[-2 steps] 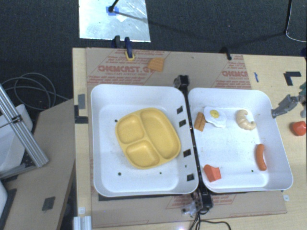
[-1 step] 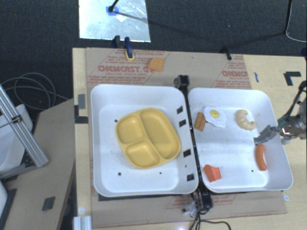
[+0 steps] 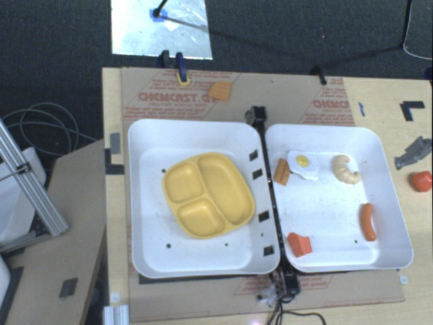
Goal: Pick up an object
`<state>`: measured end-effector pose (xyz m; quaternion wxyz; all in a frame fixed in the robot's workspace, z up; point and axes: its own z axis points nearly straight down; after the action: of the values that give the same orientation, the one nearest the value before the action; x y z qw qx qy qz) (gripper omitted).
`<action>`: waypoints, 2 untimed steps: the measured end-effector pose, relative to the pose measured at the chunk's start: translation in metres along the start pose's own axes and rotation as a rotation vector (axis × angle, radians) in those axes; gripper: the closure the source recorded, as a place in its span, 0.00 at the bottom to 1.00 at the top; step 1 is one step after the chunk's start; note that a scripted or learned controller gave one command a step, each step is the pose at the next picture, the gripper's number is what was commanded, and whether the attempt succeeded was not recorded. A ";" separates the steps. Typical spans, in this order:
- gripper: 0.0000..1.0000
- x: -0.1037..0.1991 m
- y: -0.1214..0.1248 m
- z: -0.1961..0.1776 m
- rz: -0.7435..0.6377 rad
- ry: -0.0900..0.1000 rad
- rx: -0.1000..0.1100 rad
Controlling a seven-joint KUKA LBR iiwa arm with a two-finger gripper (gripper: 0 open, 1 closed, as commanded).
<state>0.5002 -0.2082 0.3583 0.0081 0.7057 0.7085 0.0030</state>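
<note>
Sausage (image 3: pixel 367 222) lies in the right bin (image 3: pixel 325 215) on a tan bench (image 3: pixel 421 249); pincer's state cannot be told.

White bins (image 3: pixel 145 202) hold a yellow tray (image 3: pixel 208 195) (plain) and an orange sausage (image 3: pixel 367 222).

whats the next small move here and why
Probably bring the arm in from the right, over the right bin, toward the hot dog. It lies alone near that bin's right wall, apart from the croissant and fried egg.
</note>
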 end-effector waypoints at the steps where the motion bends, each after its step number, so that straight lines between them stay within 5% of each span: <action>1: 0.00 0.018 -0.016 0.117 0.002 0.010 0.022; 2: 0.00 0.050 -0.013 0.069 -0.004 0.006 0.008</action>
<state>0.4882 -0.1584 0.2886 0.0029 0.7044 0.7098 0.0022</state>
